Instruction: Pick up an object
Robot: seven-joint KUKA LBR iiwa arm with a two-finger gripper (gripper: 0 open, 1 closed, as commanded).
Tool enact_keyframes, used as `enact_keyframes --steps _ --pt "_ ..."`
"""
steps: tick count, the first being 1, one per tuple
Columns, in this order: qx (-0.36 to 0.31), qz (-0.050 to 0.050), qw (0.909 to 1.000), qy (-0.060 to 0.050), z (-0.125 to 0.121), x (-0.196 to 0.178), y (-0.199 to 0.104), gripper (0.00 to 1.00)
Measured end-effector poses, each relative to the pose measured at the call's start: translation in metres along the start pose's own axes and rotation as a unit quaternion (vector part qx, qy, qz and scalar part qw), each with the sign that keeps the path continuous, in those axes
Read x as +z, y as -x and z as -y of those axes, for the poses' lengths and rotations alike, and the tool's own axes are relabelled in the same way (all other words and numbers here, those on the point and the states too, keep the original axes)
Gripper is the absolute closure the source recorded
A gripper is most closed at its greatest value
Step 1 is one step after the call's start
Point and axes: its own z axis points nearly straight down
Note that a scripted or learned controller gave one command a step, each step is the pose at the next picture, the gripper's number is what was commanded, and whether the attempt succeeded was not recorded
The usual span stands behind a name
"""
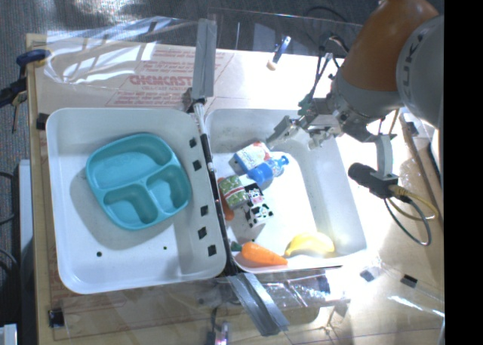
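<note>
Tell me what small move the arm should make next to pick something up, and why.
Probably lower the pincer down and slightly left toward the blue bottle. The pincer sits over the upper part of the right bin, with the bottle the nearest object; the carrot and banana lie farther off at the bin's near edge.
</note>
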Motion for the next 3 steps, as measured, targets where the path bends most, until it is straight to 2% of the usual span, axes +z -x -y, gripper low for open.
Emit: enact_keyframes --steps 1,2,3 --pt "0.044 0.001 0.9990 0.003 -0.029 0.152 0.007 0.00" --pt "0.099 0.000 0.9951 0.000 -0.029 0.173 -0.003 0.00" --pt "0.097 -0.001 0.9953 -0.001 -0.030 0.162 -0.004 1.00"
